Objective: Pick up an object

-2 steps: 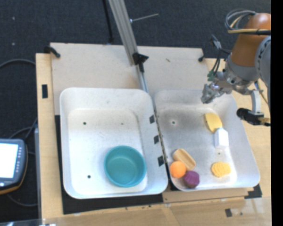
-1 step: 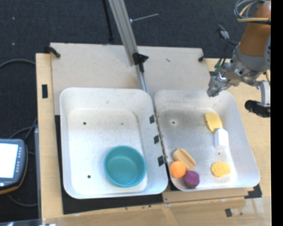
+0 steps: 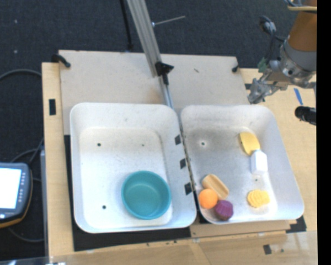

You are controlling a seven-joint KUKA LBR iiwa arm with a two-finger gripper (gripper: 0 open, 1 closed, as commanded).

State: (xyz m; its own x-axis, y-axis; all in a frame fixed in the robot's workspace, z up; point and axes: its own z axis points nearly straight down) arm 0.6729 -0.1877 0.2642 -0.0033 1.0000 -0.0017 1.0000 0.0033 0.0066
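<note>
The right bin (image 3: 209,127) holds several small objects. A yellow piece (image 3: 249,142) and a white block (image 3: 258,162) lie toward its right side. A tan bread-like piece (image 3: 215,185), an orange ball (image 3: 208,199) and a purple object (image 3: 224,210) cluster at its front left, with a ridged yellow piece (image 3: 258,198) at the front right. A teal bowl (image 3: 146,194) sits in the left bin (image 3: 94,127). My gripper (image 3: 257,95) hangs above the back right corner of the right bin, outside its rim and apart from every object.
A slanted metal pole (image 3: 146,29) rises behind the bins and ends at a clamp between them. A tablet (image 3: 7,189) rests at the far left off the bench. Cables run over the dark floor at the left.
</note>
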